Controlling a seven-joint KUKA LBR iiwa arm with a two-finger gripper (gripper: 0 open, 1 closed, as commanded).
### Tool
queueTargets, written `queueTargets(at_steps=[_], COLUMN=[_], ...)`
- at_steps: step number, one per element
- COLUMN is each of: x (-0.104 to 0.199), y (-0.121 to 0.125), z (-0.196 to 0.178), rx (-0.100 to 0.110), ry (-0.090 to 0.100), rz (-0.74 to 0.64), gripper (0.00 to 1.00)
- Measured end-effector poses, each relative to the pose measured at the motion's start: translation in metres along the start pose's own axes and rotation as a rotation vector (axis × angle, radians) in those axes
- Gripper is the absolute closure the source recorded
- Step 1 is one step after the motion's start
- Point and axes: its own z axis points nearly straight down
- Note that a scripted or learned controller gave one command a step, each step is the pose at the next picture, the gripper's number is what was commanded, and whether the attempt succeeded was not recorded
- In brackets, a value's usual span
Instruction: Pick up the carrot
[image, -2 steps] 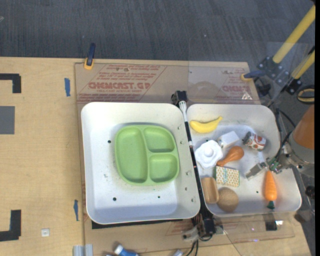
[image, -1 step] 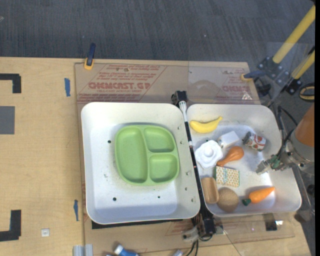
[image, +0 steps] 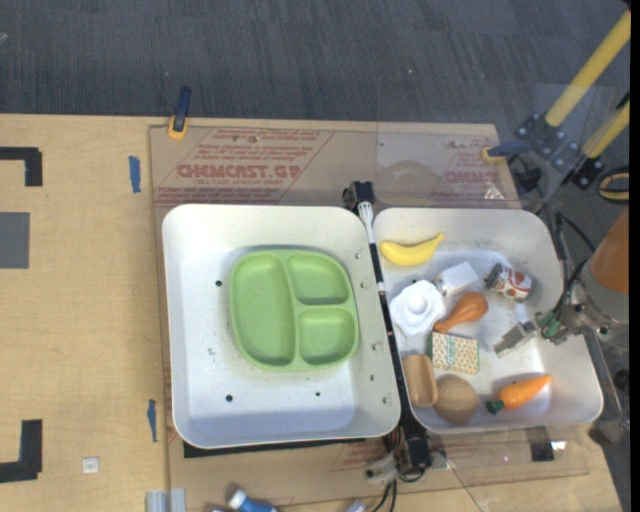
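Camera view: carrot (image: 524, 391) nr right bin (image: 580, 400) front-right edge.

Dark grey carpet floor (image: 300, 50) across the top, light plywood bench (image: 70, 300) below it with black tape marks (image: 25, 165) and blue tape bits (image: 134, 173), printed cardboard sheet (image: 250, 160) clamped on, even overhead light

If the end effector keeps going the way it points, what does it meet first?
The end effector points left and slightly down; probably the patterned packet comes first, not the carrot nearer the front, though its height is unclear.
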Motion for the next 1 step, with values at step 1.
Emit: queueTargets(at_steps=[1], x=[0.0145], y=[-0.0190], z=[0.0161], rx=[0.001], ry=[-0.005], rz=[-0.477], gripper=[0.00])
